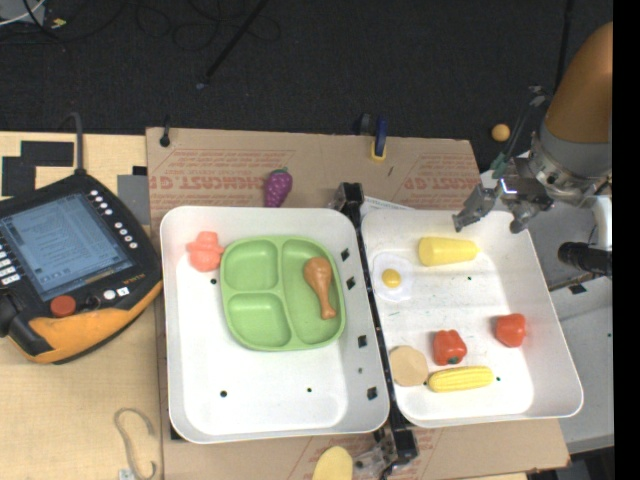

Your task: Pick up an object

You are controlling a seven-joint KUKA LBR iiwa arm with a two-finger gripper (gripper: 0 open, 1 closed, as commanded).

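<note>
A tablet-like controller (70, 258) with an orange base lies at the tabletop's left edge. A purple grape cluster (278, 185) sits on the cardboard near the rear edge, just behind the left bin (190, 388). In that bin, a pink toy (204, 251) lies beside a green divided plate (255, 318), and a chicken drumstick (321, 284) rests in the plate's right compartment. The right bin (550, 388) holds a fried egg (391, 279), a yellow corn piece (446, 251), a tan round cookie (407, 365), a second corn cob (460, 378) touching it, and two red peppers (449, 346) (510, 330). The gripper (496, 210) hangs over the right bin's rear right corner, fingers spread wide with nothing between them. A yellow object (333, 463) lies at the front edge.
</note>
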